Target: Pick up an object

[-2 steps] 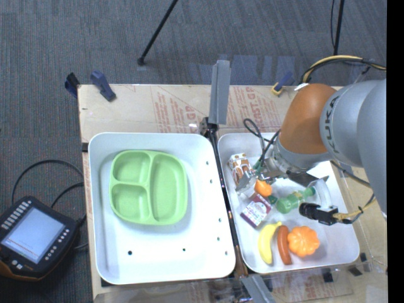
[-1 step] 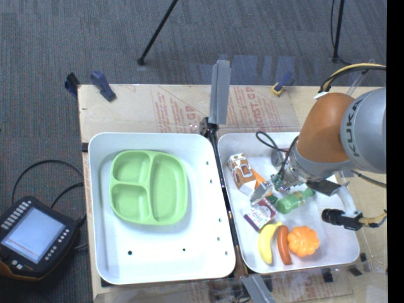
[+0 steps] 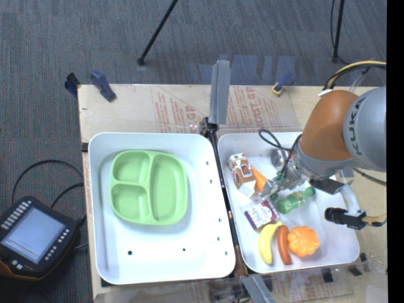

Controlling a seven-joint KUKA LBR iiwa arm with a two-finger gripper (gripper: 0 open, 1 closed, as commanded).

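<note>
Right bin point(image 3: 334, 248): crowded. A small carton point(image 3: 240, 170), carrot piece point(image 3: 260, 180), green bottle point(image 3: 293, 201), purple packet point(image 3: 261, 215), banana point(image 3: 267, 242), sausage point(image 3: 284, 245) and orange pumpkin point(image 3: 302, 241) lie close together through its middle and near side. The arm point(image 3: 341, 134) overhangs the far right part. Open floor remains at the near right corner.

Left bin point(image 3: 104, 232): a green divided plate point(image 3: 150, 187) occupies the far middle. The near strip and right margin are free.
</note>
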